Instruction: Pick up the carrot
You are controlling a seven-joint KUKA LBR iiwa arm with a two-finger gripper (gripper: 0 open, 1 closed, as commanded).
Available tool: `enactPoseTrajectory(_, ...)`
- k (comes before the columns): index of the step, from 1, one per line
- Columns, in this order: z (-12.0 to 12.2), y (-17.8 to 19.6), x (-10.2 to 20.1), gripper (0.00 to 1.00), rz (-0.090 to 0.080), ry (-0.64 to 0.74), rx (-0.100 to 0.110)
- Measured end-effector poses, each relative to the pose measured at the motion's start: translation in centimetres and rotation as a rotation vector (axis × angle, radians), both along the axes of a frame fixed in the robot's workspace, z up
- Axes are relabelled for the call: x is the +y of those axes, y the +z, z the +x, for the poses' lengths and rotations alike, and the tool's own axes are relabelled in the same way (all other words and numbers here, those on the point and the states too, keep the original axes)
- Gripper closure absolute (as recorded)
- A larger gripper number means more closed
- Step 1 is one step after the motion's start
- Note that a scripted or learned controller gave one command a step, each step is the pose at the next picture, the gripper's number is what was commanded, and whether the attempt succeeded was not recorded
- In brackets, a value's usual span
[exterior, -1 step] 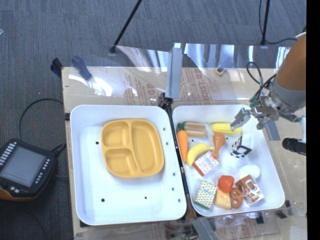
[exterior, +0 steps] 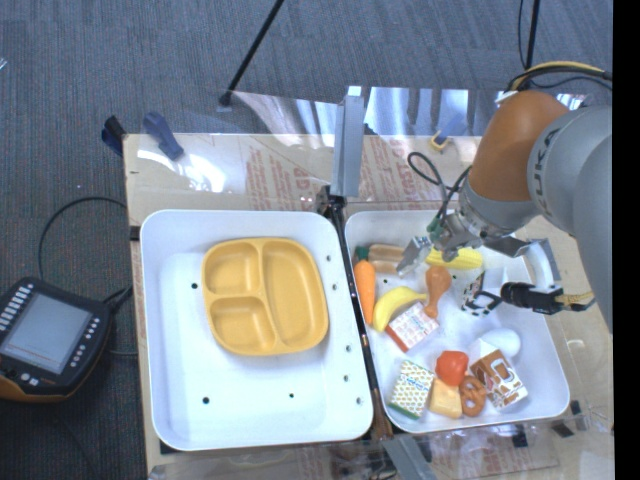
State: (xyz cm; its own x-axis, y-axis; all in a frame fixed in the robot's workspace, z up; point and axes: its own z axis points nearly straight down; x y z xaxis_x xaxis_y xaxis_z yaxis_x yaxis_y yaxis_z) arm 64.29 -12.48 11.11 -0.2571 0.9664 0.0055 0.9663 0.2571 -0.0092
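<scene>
In the camera view, two white bins sit side by side on the worktop (exterior: pixel 290 173). The left bin (exterior: pixel 170 368) in the lower left-centre of the frame holds a yellow divided plate (exterior: pixel 265 295), lying flat near the bin's upper middle. The right bin (exterior: pixel 545 363) in the lower right is crowded with toy food. The carrot (exterior: pixel 365 290) lies along that bin's left wall, stretched up and down the frame, green top toward the upper end, close beside a banana (exterior: pixel 393 303) on its right. Just below the banana lies a small red and white packet (exterior: pixel 411 326). A drumstick (exterior: pixel 437 286) stands to the right of the banana. Lower in the bin are a green and white carton (exterior: pixel 411 388), a cheese wedge (exterior: pixel 445 399), a tomato (exterior: pixel 452 366), a pretzel (exterior: pixel 472 397) and a brown carton (exterior: pixel 499 380).

The arm (exterior: pixel 525 158) comes in from the upper right of the frame, and its tool (exterior: pixel 418 253) hangs over the upper part of the right bin, to the right of the carrot and apart from it. Its fingers look slightly apart with nothing between them. A handheld screen (exterior: pixel 45 338) rests on the floor at the left edge
</scene>
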Motion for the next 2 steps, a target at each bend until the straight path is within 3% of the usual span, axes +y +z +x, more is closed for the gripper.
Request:
enactPoseTrajectory(1, 1.1, -1.3, -6.3, 0.0, -0.003, 0.158, -0.033)
enactPoseTrajectory(2, -1.6, 5.3, 2.0, 0.0, 0.0, 0.344, -0.014)
